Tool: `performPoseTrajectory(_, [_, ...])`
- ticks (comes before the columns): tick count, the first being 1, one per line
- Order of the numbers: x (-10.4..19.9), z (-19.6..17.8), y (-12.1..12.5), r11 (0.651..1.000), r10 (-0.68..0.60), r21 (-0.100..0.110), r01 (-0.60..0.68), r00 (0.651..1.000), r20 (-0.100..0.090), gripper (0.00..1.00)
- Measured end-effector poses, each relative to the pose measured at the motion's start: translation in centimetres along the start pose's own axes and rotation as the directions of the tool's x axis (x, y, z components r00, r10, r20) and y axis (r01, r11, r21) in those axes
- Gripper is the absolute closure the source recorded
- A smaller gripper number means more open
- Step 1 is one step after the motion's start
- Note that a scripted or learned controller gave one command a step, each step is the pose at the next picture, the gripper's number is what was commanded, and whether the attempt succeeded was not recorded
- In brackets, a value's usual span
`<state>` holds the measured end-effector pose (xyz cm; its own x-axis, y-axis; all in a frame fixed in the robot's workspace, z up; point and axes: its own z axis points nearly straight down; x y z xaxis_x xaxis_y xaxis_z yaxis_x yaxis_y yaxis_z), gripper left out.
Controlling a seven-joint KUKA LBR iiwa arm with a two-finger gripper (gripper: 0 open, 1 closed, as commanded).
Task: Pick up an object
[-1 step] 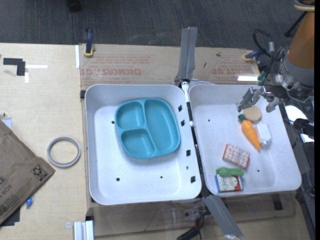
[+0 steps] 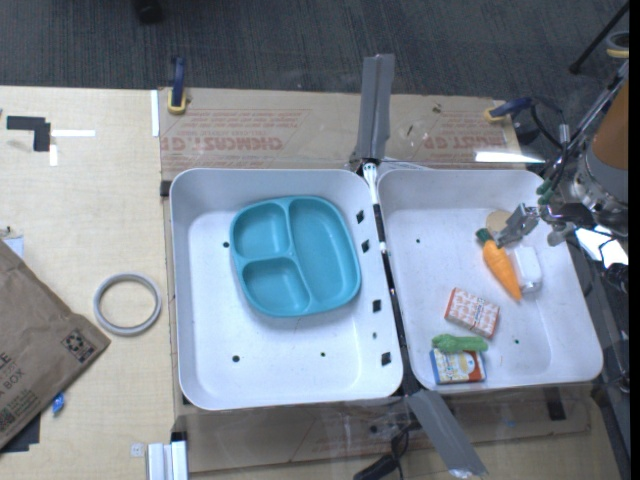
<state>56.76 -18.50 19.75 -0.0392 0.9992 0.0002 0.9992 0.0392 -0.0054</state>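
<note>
Nearest the camera, front of right bin (image 2: 560, 368): small printed packet (image 2: 458, 366) with green piece (image 2: 460, 343) touching its top edge, both close to the front wall. Just behind, red-and-white box (image 2: 472, 311), apart from the packet, open floor to its left up to the divider. Further back, toy carrot (image 2: 501, 268) lying at a slant near the right wall, clear item (image 2: 527, 271) right beside it on the wall side. Pincer (image 2: 517, 225) down at the carrot's green top, reaching in from the right; released or clenched, cannot tell. Round beige item (image 2: 498, 219) just behind the pincer. Left bin (image 2: 200, 298): teal divided plate (image 2: 295, 255) mid-floor, free margin all round. On table (image 2: 80, 218) left of the bins: tape ring (image 2: 127, 302), brown paper bag (image 2: 35, 343) at the edge.
</note>
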Motion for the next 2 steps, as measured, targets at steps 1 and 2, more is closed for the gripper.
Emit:
performPoseTrajectory(1, [-2.09, 9.05, 1.53, 0.998, 0.055, -0.003, -0.055, 0.998, 0.000, 0.00])
performPoseTrajectory(2, [-2.30, 8.26, 1.52, 0.998, 0.059, -0.002, -0.059, 0.998, 0.000, 1.00])
